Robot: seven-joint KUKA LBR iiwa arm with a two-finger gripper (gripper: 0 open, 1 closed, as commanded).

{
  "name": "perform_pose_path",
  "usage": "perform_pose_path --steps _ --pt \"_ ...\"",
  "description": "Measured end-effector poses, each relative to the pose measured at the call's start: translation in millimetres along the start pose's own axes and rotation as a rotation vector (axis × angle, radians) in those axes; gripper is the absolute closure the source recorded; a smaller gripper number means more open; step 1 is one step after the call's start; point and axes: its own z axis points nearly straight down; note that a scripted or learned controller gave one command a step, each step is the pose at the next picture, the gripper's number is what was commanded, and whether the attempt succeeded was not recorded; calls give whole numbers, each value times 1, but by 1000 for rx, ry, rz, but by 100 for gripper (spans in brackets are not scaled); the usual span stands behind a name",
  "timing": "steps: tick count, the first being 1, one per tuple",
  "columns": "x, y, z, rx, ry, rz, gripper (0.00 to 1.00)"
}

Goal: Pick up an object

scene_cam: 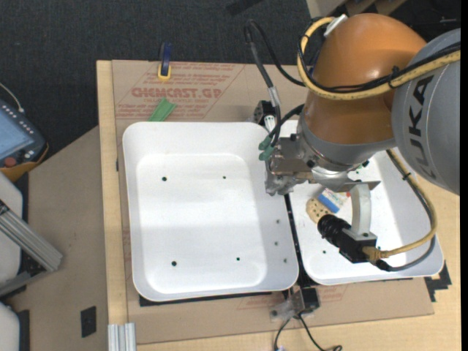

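My gripper (pixel 281 175) hangs low over the left edge of the right bin (pixel 409 196), close to the wall shared with the left bin (pixel 190 203). The big orange and grey wrist covers most of the right bin. Just right of the gripper, on the right bin's floor, lie a small tan object (pixel 315 210) and a small white object with red and blue marks (pixel 333 197). Both are partly hidden by the arm. A green bit (pixel 265 146) shows at the gripper's upper left; I cannot tell what it is.
Both bins rest on a cardboard sheet (pixel 190 86). On it, behind the left bin, lie a green strip (pixel 162 110) and a blue and yellow clip (pixel 165 63). A black cable (pixel 259 50) runs down to the bins' back edge.
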Motion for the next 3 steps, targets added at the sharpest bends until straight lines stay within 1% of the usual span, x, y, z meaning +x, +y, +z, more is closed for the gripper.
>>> perform_pose_path --steps 1,2,3 --pt "15 0 -6 3 -1 1 100" --pt "-27 0 -52 -1 -2 8 100" --pt "-33 9 -14 10 -2 6 100"
